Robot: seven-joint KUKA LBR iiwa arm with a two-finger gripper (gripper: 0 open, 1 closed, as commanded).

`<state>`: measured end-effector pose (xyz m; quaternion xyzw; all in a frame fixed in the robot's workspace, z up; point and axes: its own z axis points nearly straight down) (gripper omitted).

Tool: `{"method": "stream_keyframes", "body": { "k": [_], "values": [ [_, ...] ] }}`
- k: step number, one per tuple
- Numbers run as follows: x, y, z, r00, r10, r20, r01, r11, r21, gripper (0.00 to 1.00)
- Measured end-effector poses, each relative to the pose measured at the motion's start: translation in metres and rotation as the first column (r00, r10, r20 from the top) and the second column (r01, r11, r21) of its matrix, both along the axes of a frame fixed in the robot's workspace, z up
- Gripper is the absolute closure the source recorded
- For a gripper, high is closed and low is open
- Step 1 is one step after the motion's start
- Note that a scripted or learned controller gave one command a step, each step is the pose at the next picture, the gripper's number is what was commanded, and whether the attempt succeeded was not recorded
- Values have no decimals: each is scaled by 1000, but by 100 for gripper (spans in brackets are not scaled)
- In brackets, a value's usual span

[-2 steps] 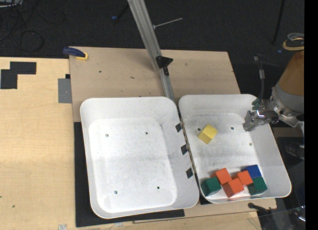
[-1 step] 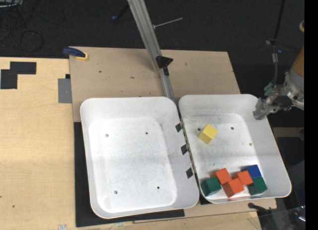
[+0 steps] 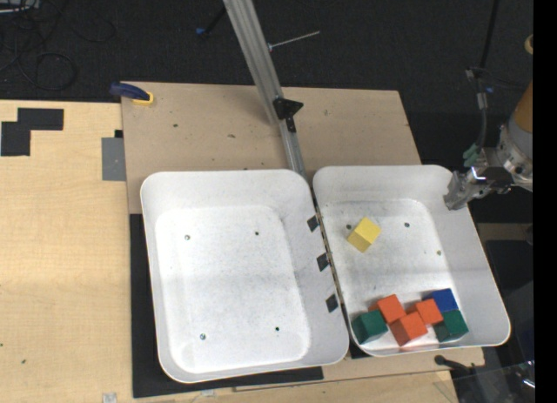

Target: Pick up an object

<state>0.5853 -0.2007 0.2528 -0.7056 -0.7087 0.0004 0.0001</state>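
Blocks sit in the right bin [image 3: 461, 245]: a yellow block [image 3: 364, 233] lies alone near the middle of its floor, well apart from a cluster in the near corner. That cluster packs together two orange blocks [image 3: 409, 321], a blue block [image 3: 445, 299] and two green blocks [image 3: 369, 326], each touching or just beside its neighbours, so the walls of the bin and the crowding hem them in. The yellow block has open floor on every side. The left bin [image 3: 165, 218] stands just beside the right one, with small black clips [image 3: 323, 261] along the seam between them. The pincer [image 3: 459, 191] hangs at the far right rim of the right bin, above the edge and apart from every block; nothing is between its tips, and whether they are apart or together cannot be told. A slanted metal rail [image 3: 258, 62] rises from the bench [image 3: 226, 123] behind the bins.
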Motion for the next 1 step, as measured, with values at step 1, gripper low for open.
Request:
{"method": "stream_keyframes", "body": {
  "k": [1],
  "values": [
    [4,42,-6,1000,-1,-3,1,1000,2,100]
  ]
}}
